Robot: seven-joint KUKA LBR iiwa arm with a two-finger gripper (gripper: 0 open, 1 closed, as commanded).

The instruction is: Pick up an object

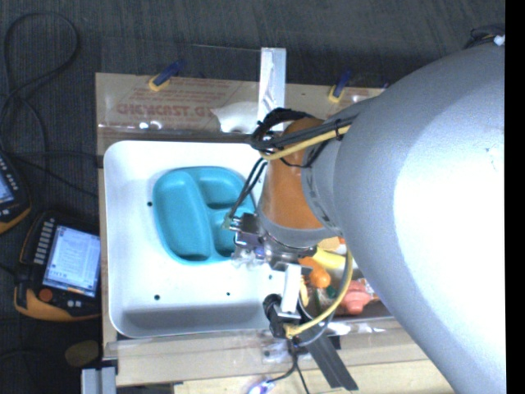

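Observation:
A large teal plastic container (193, 210) lies in the left white bin (135, 302), towards its back and middle. My gripper (244, 240) hangs at the teal container's right edge, near the wall between the two bins. The orange wrist band and grey arm cover what lies directly below the gripper. In the right bin, a yellow thing (330, 259), a small orange thing (320, 279) and a pink thing (358, 300) peek out from under the arm.
The big grey arm (426, 220) hides most of the right bin. A handheld pendant (61, 265) lies on the floor left of the bench. A clear plastic sheet (176, 109) is clamped along the bench's back edge.

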